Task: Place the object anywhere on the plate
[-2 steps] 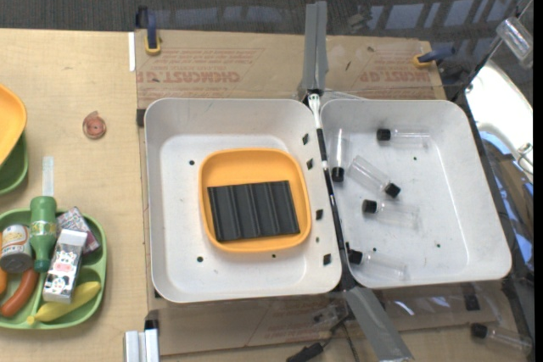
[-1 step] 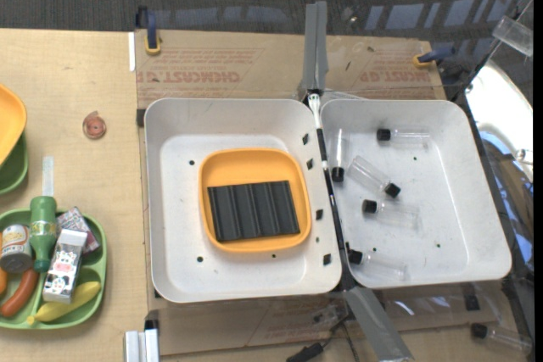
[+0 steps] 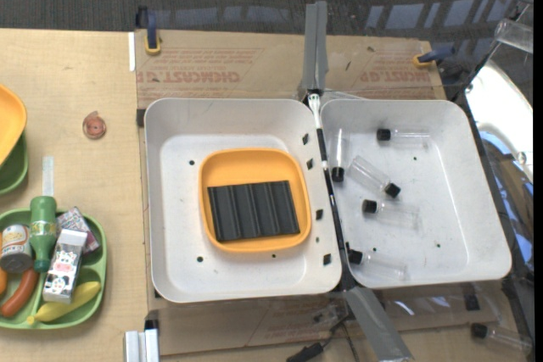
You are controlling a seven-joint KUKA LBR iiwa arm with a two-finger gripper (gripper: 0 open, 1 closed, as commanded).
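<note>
The clear tubes (image 3: 377, 179) in the right bin (image 3: 475, 182) look light, stiff, slippery, likely brittle; grip one mid-barrel for the plate (image 3: 254, 165); the pincer's state I cannot tell.

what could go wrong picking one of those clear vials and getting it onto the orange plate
The vials in the right bin are clear, with only their black caps standing out, so a grasp could miss. Several lie close together, so one could get knocked aside. They lie on their sides and may roll off the plate's dark ribbed insert once released.
</note>
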